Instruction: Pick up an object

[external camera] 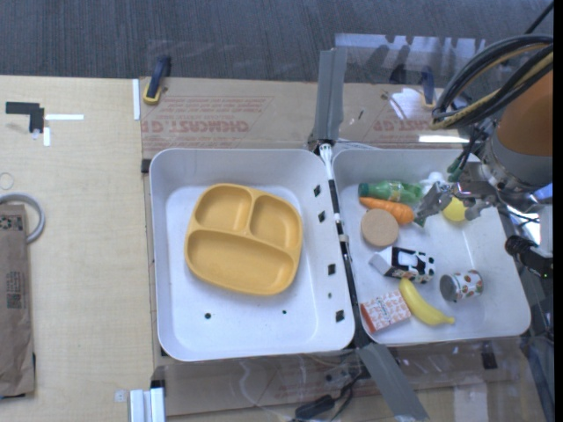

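The camera view looks down on a pale wooden bench (70, 262) with dark carpet (220, 25) beyond its far edge; a sheet of printed cardboard (229, 112) lies under the two white bins, pinned by a blue and yellow clamp (157, 79); a brown paper bag (15, 297) lies at the bench's left edge, with a grey ring (32, 216) just above it. The left bin (176, 323) holds a yellow divided plate (244, 238), lying flat near its middle. The right bin (501, 319) holds the loose things: a green packet (391, 189) at the back, a carrot (387, 208) just in front of it, a tan disc (380, 229) touching the carrot, a black and white toy (412, 261), a banana (424, 303), a red and white box (384, 312) beside the banana, a small can (462, 284) on its side, and a yellow ball (455, 210). The arm (528, 130) comes in from the right, black cables looped above it; the gripper (446, 202) sits low at the bin's back right, one finger (432, 202) left of the ball; whether it grips the ball I cannot tell.
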You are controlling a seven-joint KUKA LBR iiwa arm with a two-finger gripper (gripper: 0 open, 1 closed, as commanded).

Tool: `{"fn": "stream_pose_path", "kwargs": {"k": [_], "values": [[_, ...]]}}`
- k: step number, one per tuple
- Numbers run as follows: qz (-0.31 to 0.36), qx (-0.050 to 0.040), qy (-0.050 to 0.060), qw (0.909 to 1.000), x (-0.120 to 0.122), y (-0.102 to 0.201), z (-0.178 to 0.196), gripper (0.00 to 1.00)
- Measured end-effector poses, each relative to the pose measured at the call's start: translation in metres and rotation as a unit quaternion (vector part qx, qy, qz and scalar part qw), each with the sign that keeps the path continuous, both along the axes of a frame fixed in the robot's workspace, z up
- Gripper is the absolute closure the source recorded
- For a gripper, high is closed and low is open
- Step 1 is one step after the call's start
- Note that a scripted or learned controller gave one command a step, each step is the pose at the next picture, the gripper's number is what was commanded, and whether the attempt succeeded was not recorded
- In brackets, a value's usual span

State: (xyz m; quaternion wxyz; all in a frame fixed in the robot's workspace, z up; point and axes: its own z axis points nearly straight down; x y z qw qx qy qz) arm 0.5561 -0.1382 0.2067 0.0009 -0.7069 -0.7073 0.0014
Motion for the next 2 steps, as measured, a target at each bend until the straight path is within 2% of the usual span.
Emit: {"fn": "stream_pose_path", "kwargs": {"k": [1,2], "values": [[-0.184,-0.0007,0.000,0.9829,0.028,0.025,-0.029,0.00],[-0.132,-0.0007,0.000,0.9912,0.040,0.002,-0.091,0.00]]}}
